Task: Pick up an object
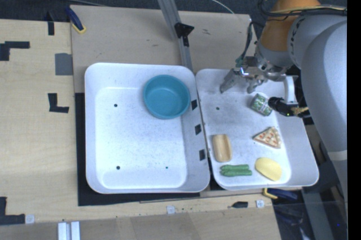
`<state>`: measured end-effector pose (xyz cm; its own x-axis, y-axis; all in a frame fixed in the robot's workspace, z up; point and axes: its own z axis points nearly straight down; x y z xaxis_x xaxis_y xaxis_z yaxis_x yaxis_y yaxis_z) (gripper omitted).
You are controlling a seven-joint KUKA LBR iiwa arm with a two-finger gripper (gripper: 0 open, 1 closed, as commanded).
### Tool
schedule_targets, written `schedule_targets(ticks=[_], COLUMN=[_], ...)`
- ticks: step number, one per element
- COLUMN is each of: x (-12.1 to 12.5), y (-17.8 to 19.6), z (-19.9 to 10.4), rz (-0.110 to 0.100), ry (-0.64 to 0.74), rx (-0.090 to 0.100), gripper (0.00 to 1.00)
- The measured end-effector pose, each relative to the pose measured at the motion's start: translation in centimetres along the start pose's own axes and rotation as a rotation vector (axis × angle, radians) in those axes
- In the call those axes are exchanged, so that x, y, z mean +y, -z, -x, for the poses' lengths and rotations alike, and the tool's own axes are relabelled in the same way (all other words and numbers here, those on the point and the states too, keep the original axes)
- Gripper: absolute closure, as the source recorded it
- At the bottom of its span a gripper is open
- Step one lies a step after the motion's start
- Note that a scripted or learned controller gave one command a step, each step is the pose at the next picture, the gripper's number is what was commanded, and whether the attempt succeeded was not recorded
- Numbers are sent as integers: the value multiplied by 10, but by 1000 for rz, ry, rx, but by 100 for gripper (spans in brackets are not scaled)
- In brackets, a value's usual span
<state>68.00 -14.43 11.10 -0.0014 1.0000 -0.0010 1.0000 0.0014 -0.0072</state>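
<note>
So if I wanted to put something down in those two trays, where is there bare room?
Most room is in the left bin: all its floor in front of and left of the blue bowl. In the right bin, a bare patch lies between the tool and the bread roll. Its front is crowded: roll, green beans, pizza slice, lemon.

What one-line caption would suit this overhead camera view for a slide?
Robot gripper poised with open fingers over the right bin of toy food, beside a blue bowl in the left bin.
</note>
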Motion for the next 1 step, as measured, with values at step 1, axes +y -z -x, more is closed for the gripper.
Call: schedule_targets(ticks=[1], x=[0], y=[-24], z=[-1], rz=[5], ry=[1], rx=[-1], gripper=[0])
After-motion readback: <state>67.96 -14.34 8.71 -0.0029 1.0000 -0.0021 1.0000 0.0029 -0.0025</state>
